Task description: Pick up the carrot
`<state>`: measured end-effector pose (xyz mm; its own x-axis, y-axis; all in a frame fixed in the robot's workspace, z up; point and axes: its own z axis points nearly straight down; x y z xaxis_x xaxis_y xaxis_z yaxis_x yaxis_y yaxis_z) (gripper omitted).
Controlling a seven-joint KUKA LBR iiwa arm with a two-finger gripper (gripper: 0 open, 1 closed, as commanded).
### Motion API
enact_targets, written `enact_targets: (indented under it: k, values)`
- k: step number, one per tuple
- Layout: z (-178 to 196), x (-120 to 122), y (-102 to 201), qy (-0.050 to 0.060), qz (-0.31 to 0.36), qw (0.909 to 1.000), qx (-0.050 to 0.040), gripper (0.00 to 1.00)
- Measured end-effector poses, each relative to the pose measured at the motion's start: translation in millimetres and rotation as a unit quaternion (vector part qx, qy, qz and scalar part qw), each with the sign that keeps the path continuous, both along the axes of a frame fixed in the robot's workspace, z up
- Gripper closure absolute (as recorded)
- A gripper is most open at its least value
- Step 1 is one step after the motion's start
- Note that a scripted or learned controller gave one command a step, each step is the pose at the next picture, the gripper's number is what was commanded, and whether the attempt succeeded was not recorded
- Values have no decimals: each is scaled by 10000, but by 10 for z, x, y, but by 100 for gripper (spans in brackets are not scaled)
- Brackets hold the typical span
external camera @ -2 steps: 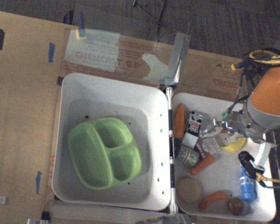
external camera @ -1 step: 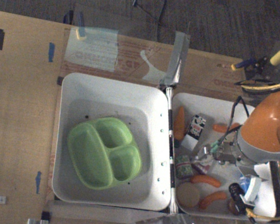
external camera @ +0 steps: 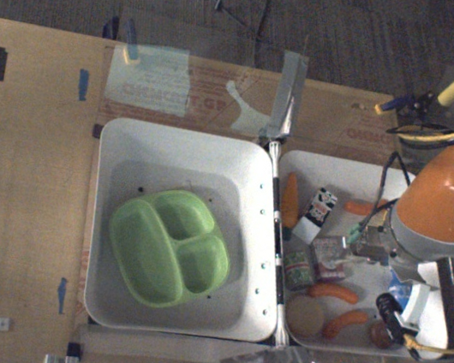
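The carrot (external camera: 290,201), orange and tapered, lay lengthwise along the right bin's (external camera: 293,164) left wall, just beside a small milk carton (external camera: 317,211).

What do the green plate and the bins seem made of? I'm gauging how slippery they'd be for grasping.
Green plate: looks like moulded plastic, semi-gloss; its colour is even, its three compartments have rounded edges, and soft highlights show on it. Bins: probably white plastic, smooth and fairly matte, with rounded corners and thin rims. The image can't confirm either.

Carrot (external camera: 291,200) hard against bin wall (external camera: 274,228) — milk carton (external camera: 317,214) close beside.
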<state>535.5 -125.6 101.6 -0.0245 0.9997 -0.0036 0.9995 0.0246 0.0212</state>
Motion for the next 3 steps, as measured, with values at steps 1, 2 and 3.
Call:
enact_targets:
  k: [1, 2, 3]
  values:
    - [802, 502, 704, 127, 919, 9957, 8, 100]
    - [802, 226, 363, 133, 2624, 9649, 2, 100]
    - [803, -79, 399, 128, 3518, 9360, -5, 100]
